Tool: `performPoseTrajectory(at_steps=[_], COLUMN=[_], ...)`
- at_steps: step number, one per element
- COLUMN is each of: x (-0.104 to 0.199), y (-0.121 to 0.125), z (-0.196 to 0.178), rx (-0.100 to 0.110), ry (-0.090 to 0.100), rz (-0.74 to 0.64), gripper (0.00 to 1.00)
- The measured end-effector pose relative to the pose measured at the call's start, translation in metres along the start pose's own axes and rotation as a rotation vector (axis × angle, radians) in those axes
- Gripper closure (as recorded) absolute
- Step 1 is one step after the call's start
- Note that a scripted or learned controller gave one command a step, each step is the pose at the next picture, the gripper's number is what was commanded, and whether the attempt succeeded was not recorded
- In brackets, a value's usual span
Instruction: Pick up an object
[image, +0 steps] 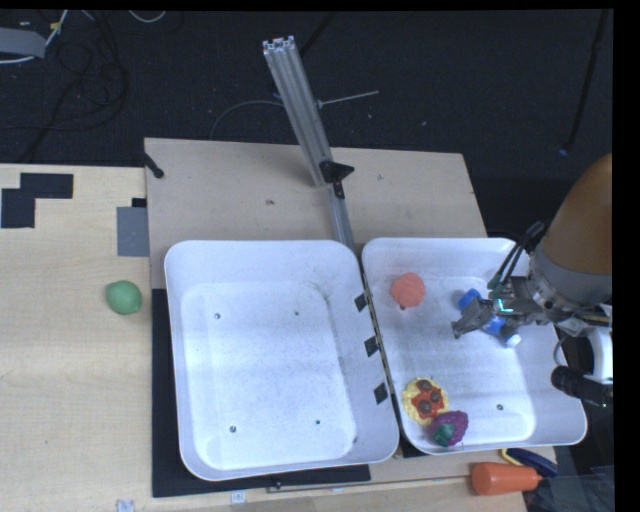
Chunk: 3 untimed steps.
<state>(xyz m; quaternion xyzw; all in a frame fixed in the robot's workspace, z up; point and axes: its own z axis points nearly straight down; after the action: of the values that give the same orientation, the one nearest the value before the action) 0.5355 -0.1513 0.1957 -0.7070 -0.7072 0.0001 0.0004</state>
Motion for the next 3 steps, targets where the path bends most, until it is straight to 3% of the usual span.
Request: performPoseTrajectory(at_steps=[1,3], x=[0.000,-0.006], y=[0.000,-0.004], z=[0.000,0.105], rx=[0.000,-0.001], ry=[0.000,0.000], rz=[0.000,0.000], gripper=[0.00,0.00])
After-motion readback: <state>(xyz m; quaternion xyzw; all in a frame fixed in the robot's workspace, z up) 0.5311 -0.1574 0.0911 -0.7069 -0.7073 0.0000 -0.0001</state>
